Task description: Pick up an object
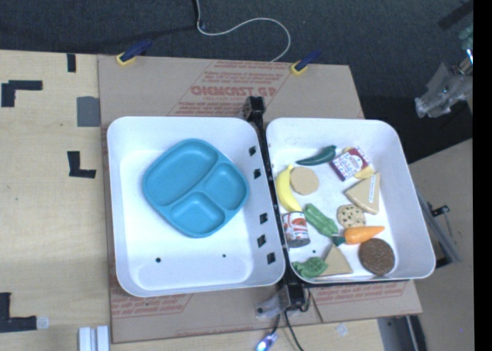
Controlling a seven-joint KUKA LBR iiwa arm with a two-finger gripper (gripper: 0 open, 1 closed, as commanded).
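The right bin (407,180) holds several toy foods. Among them are a yellow banana (286,188), a round tan biscuit (304,181), a dark green pepper (317,157), a red packet (348,163), a cheese wedge (365,193), a chip cookie (350,215), an orange carrot (362,234), a brown patty (377,256) and a small can (297,229). My gripper (444,94) hangs at the far right edge of the view, up and to the right of this bin and well away from every item.
The left bin (131,250) holds a blue divided plate (196,187). Both bins rest on a cardboard sheet (231,88) held by yellow and blue clips. A white cable (246,27) loops over the dark floor behind.
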